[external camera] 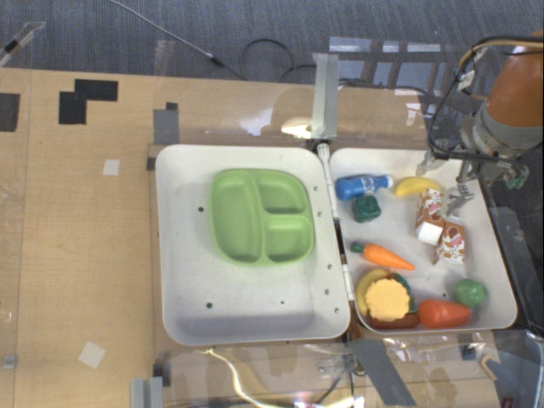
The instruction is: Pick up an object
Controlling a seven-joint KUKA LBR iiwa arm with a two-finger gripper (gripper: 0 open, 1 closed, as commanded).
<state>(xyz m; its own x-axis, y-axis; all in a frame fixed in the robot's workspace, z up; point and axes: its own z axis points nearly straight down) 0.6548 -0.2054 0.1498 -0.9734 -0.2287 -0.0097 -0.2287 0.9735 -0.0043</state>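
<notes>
The gripper (pixel 463 195) hangs over the right bin's (pixel 501 253) far side, near the banana (pixel 416 185) and the carton (pixel 430 213); whether it is released or clenched I cannot tell. Best to descend squarely on the boxy carton, whose flat card sides should grip better than the curved, smooth plastic banana. Left, a glossy green tray (pixel 259 217) lies.

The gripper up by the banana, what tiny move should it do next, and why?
Probably lower straight down. The gripper hangs over the right bin with nothing visibly between its fingers, and the snack packet lies just beside and below it, the nearest thing to grab.
</notes>
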